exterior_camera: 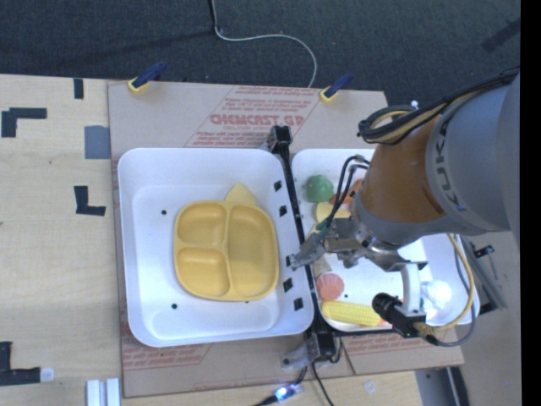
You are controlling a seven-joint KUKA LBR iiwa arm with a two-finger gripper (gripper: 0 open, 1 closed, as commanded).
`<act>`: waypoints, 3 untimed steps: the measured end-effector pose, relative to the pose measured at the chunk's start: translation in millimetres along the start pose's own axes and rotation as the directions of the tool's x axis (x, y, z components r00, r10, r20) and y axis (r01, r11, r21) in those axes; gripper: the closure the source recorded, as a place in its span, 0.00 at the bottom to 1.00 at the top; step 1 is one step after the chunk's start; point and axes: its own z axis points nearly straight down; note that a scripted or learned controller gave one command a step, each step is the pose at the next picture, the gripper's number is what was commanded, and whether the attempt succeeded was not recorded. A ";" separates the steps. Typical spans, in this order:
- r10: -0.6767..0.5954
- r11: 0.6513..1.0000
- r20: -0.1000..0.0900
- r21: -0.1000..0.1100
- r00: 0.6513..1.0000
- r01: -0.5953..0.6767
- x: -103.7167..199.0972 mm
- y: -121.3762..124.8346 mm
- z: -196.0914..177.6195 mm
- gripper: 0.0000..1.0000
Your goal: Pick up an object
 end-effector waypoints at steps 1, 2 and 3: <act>0.021 1.000 0.015 -0.006 1.000 -0.021 69.6 1.7 22.8 0.00; 0.013 1.000 0.007 -0.022 1.000 -0.013 -3.5 36.2 -144.6 0.00; 0.006 1.000 0.003 0.013 1.000 -0.006 26.5 -1.7 1.0 0.00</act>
